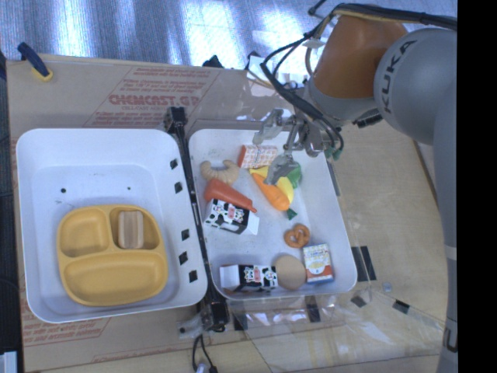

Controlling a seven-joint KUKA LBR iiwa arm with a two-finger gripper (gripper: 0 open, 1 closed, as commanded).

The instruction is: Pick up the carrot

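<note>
Spotted carrot in right bin, upper-middle of it, toward frame centre. Lay flat, long axis diagonal: orange tip toward upper left, green stub toward lower right. Touched a yellow-green toy piece on its upper right side; hard to tell what that was.

Placed end effector just above the carrot in frame, slightly right of its midpoint, over the yellow-green piece. Could not tell whether spread or pressed together: metal parts overlapped the clutter. Saw nothing clearly pinched, so judged the carrot not grasped.

Key relation: carrot sat down and a touch left of the end effector in frame, very near. Judged a short shift that way necessary, plus closing across the diagonal, not along it.

Noted a second reddish-orange long piece further left, beside a cow-print carton; risk of confusing the two. Also a pretzel below, well clear. Neighbouring yellow-green piece looked the likelier wrong pick.

Left bin held a yellow divided tray, irrelevant. Surface to the right carried the arm's reach.
</note>
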